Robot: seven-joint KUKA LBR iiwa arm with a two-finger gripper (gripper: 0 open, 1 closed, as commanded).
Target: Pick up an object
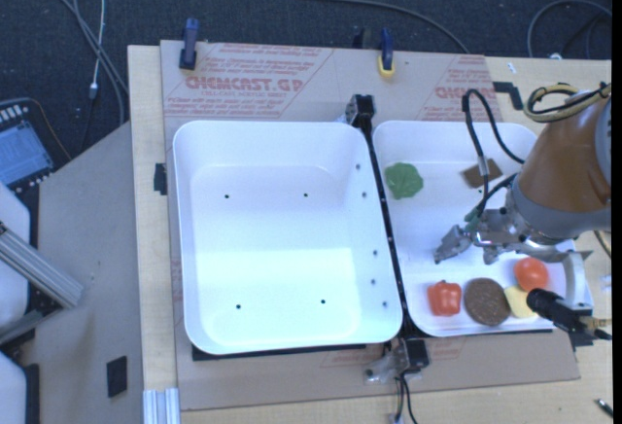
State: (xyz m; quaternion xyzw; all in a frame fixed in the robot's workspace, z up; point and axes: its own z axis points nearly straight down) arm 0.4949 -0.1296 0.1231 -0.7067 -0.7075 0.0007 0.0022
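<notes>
My gripper hangs low over the middle of the right bin, its fingers spread open with only white bin floor between them. A red pepper-like piece lies just in front of it, beside a brown round disc. An orange-red ball and a pale yellow piece sit to the right, partly under the wrist. A green lump rests farther back by the bin's left wall. A small brown piece lies at the back, partly behind a cable.
The left bin stands beside the right one, and their walls meet in a dark ridge. Black cables loop over the right bin's back. Clamps hold the cardboard at the bench's far edge.
</notes>
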